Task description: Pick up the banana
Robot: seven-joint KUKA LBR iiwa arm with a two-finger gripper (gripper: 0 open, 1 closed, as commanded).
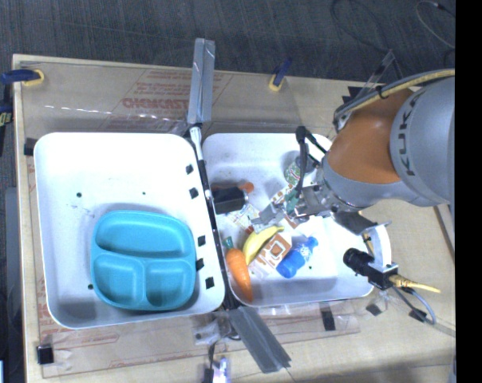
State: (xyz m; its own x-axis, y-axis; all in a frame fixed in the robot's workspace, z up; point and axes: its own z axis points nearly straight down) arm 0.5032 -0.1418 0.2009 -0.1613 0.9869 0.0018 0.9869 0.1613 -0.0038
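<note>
1. Bench (81,78) is a light wooden top with red printed lettering near its far edge, on a dark floor. Blue clamps sit at the far-left corner and far edge.
2. Two shallow white bins sit side by side, touching along a central divider with black clips. A grey bar runs up from the divider toward the far edge.
3. Left bin (57,182) holds a blue compartment tray (145,259), three sections, lying flat toward the near side.
4. Right bin (249,154) holds a clutter of items in its left and middle part.
5. Banana (258,240) lies in the right bin, near the divider, toward the near side, curved, partly tucked under a small orange-and-white carton (276,250).
6. Carrot (239,274) lies just beside the banana, nearer the front wall, against the divider.
7. Blue bottle (297,258) lies tilted just right of the carton, touching it.
8. Black block with an orange-red tip (229,191) sits farther back, near the divider.
9. Arm (385,150) reaches in from the right, orange band over the right bin's far-right part.
10. Gripper (293,202) is low in the bin, among the clutter, just beyond the banana and to its right.
11. Finger state: cannot tell, clutter and the wrist hide the tips. No banana visibly between them.
</note>
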